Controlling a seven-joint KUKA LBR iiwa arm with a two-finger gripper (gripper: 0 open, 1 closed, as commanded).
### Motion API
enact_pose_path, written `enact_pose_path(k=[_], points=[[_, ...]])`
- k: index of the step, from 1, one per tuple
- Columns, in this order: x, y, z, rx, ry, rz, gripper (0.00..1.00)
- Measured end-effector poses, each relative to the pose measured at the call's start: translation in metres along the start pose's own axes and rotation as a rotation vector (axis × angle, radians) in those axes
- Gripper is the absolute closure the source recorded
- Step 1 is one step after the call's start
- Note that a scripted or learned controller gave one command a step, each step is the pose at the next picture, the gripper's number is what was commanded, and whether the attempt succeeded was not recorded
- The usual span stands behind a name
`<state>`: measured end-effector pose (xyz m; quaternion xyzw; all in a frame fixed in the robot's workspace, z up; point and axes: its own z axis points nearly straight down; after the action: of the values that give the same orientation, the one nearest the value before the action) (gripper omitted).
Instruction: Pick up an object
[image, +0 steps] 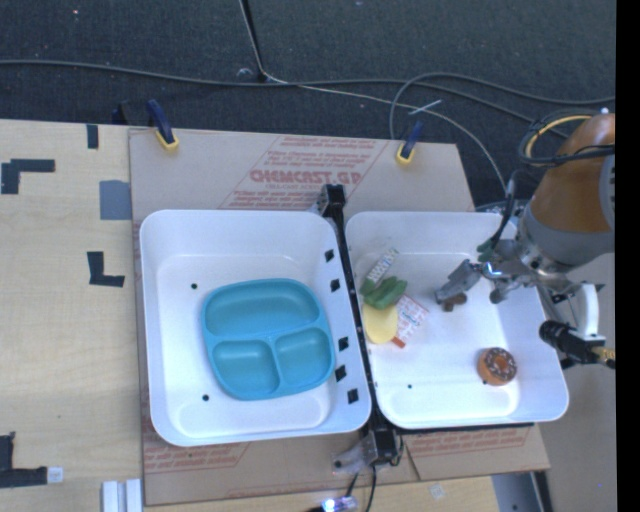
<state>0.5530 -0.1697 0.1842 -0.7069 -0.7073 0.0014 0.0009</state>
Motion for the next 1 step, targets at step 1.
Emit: enact_pose_path(k=[1], points=[[0.0011,0.0004,0.0434,0.002,0.0,-0.001,0.0]])
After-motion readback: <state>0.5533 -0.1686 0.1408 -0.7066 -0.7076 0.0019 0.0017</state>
